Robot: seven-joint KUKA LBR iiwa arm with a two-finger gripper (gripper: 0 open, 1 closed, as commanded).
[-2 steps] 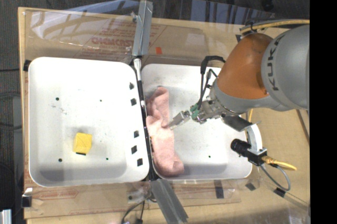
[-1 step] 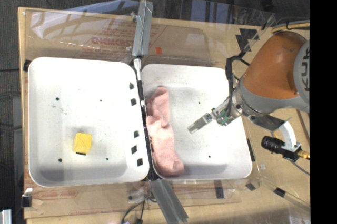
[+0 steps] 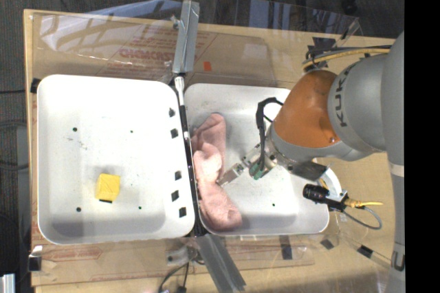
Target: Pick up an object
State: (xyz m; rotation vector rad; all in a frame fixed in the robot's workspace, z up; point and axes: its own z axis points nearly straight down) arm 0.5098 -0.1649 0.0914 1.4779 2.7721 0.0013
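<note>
Pink cloth [image 3: 210,171], soft and crumpled, lies in the right bin [image 3: 302,216], stretched along that bin's 9 o'clock wall from about its middle down toward the 7 o'clock corner. The grey arm [image 3: 368,102], with its orange band [image 3: 309,113], reaches in from 3 o'clock and covers much of the bin's 2 o'clock part. Below the wrist the gripper [image 3: 230,176] points toward 8 o'clock, its metal tip lying at the cloth's 3 o'clock edge, touching or just over it; whether the pincer is wide or narrow cannot be told, and no cloth is seen clamped in it. In the left bin [image 3: 55,99] a small yellow block [image 3: 108,187] sits toward the 7 o'clock part of the floor, well apart from the cloth.
</note>
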